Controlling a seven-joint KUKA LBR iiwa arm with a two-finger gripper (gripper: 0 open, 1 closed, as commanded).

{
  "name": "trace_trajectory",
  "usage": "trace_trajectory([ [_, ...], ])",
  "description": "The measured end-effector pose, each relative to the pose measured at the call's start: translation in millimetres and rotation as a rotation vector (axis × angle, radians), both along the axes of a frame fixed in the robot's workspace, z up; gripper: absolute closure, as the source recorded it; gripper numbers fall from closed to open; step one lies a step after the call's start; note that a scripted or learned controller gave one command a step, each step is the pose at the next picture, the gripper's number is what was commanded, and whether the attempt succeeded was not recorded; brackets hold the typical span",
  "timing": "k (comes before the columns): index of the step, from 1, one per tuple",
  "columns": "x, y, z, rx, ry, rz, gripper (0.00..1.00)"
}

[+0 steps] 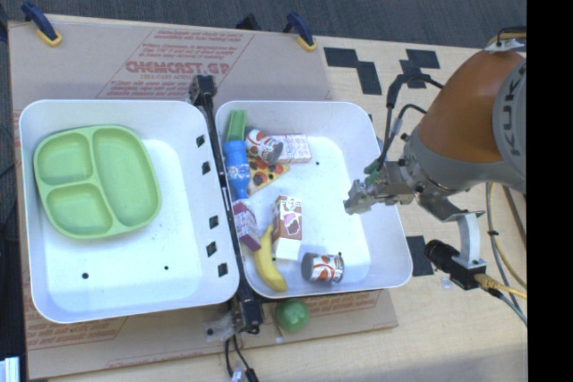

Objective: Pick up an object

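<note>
My gripper (pixel 356 199) hangs over the right edge of the right bin (pixel 358 125), with nothing visible between its fingers. In that bin lie a blue bottle (pixel 236 169), a green stick-shaped item (pixel 236 124), a small carton (pixel 287 218), a banana (pixel 268 262), a tipped can (pixel 322 267) and a white packet (pixel 295 148). These things sit to the left of and below the gripper, apart from it. The nearest ones are the carton and the can.
A green three-compartment plate (pixel 95 180) lies in the left bin (pixel 107 282). A green ball (pixel 291 314) rests on the cardboard in front of the bins. Blue and yellow clamps (pixel 40 22) hold the cardboard at the back. Cables (pixel 501 282) trail at the right.
</note>
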State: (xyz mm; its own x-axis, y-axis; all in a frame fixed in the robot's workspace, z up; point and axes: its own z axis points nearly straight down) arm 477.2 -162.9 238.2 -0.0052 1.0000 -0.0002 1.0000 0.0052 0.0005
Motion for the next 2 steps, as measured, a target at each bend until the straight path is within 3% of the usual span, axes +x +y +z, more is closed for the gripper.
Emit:
trace_trajectory([
  [1, -0.2, 85.7, -9.9, 0.001, 0.003, 0.004, 1.0],
  [2, 0.2, 121.7, 2.4, -0.001, 0.0, 0.005, 1.0],
])
